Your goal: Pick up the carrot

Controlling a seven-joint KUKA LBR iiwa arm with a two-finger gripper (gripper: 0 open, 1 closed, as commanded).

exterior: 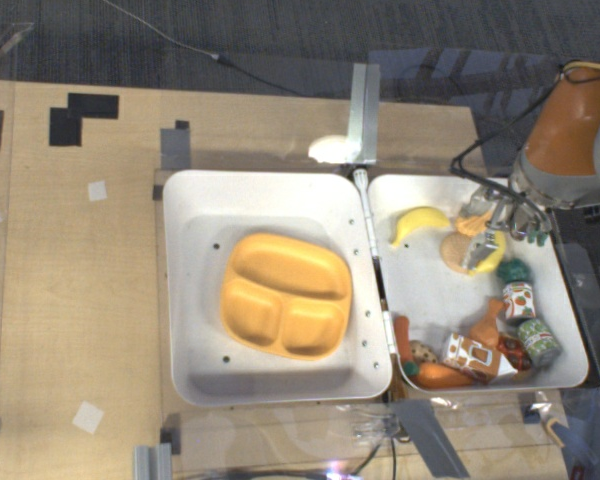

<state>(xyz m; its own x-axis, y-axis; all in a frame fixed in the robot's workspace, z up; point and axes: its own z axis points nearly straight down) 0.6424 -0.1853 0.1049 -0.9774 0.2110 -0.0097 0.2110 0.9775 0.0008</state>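
Observation:
The carrot (441, 374) is an orange tapered piece lying along the front wall of the right bin (420, 298), partly under a small printed carton (474, 354). My gripper (484, 236) hangs over the back of that bin, well behind the carrot. It is just above a tan round item (454, 253) and a yellow piece (492, 262). A small orange bit (469, 225) shows right beside the gripper; what it is cannot be made out.
A banana (420, 222) lies at the back left of the right bin. Cans (519, 300) and a green item (514, 270) crowd its right side, and a red-brown piece (402, 332) lies at its left. The left bin (195, 268) holds a yellow divided tray (285, 293).

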